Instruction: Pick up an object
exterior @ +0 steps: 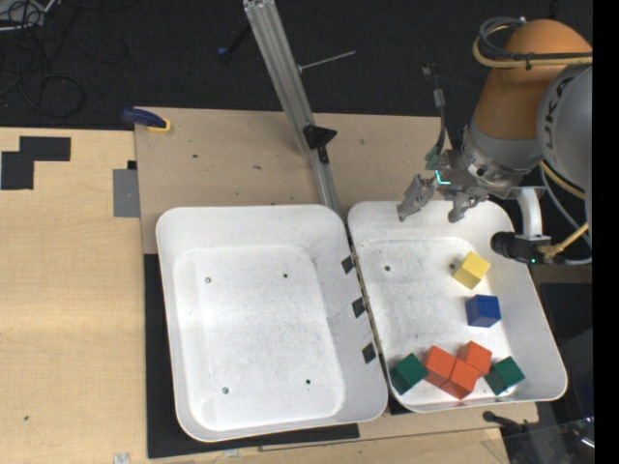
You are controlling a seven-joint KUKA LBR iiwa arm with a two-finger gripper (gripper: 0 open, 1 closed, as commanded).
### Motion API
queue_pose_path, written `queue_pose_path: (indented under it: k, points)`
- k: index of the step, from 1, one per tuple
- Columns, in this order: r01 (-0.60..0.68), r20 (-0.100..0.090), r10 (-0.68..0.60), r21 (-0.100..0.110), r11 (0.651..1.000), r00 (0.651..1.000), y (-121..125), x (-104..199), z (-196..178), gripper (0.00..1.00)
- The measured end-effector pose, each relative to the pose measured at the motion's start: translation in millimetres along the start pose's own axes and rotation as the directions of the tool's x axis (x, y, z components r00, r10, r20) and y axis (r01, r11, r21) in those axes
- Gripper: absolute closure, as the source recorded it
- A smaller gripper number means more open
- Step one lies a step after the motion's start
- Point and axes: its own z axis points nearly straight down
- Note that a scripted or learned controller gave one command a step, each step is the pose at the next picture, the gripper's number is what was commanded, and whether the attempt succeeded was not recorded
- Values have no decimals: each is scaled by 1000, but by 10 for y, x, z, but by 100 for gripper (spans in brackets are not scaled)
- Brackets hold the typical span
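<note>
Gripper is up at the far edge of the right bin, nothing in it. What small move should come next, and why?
Probably a short move toward the camera and down over the yellow block. The gripper hangs open over the right bin rim with nothing between its fingers, and that block is nearest and stands apart from the others.

Two bins are set side by side on the bench (232, 162), the left bin (253, 322) at 9 o'clock of the right bin (426, 259). A slanted metal rail (290, 90) is placed at 12 o'clock of the gap between them. In the right bin, one block (471, 270) is found near the middle, and a second block (483, 309) just at 6 o'clock of it. A cluster of blocks (456, 369) is gathered along the near edge. The gripper (435, 201) is positioned over the far edge of the right bin.
</note>
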Motion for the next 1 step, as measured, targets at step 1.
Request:
queue_pose_path:
  k: [1]
  points:
    - [1,1,-1,-5,1000,1000,9,0,-32,0]
